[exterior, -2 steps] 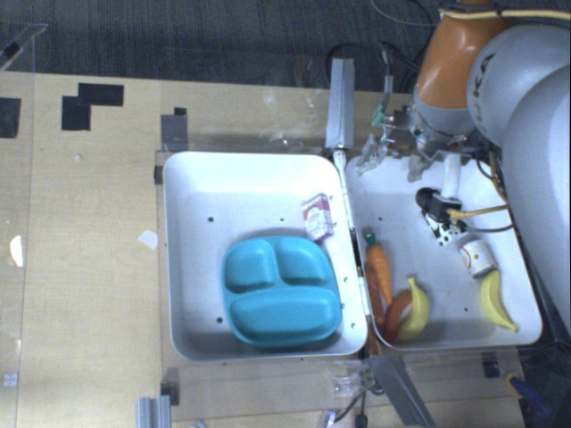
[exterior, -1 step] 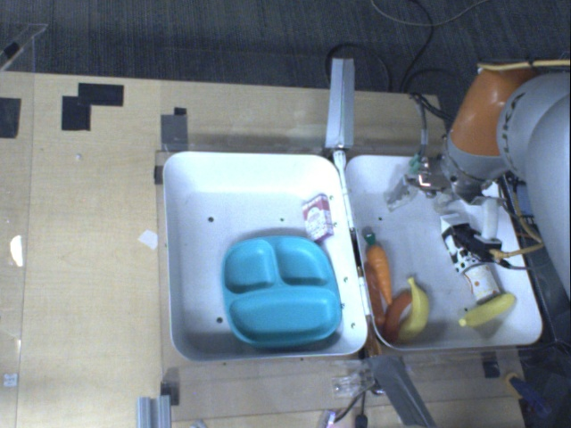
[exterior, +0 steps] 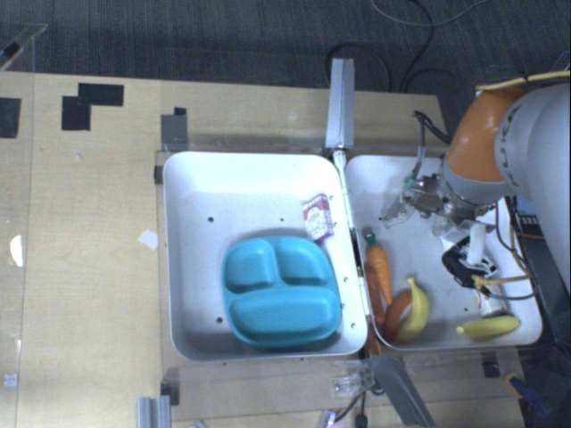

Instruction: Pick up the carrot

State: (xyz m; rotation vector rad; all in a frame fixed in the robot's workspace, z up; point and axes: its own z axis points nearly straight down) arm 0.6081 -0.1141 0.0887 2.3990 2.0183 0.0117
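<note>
The long orange carrot [exterior: 378,277] lies along the right white bin's [exterior: 393,175] left wall, a curved yellow banana [exterior: 415,308] at its five o'clock. The gripper [exterior: 416,201] hovers at one o'clock; grip unclear.

No words, numbers or brand names can be read anywhere. A small packet [exterior: 317,216] with red and white print lies in the left bin [exterior: 192,239] by its right wall, but the print is too small and blurry to make out. There are black shapes [exterior: 89,104] stuck on the bench [exterior: 80,266] at the far left, and they are just plain blocks, not letters.
</note>
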